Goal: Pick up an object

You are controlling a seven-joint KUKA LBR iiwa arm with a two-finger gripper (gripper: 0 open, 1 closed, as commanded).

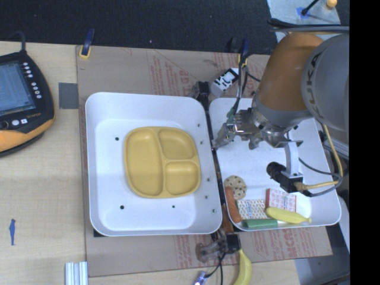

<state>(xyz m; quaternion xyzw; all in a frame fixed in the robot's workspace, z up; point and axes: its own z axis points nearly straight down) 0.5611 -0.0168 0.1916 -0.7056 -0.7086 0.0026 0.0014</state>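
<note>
Grey arm shows partial "KU" lettering.

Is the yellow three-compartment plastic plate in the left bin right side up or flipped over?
Right side up. The yellow divided plate lies flat in the left white bin, its three recessed compartments facing up.

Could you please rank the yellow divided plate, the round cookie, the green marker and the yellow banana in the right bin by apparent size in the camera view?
1. yellow divided plate, clearly largest
2. yellow banana and green marker, too alike to rank
3. round cookie, smallest
</note>
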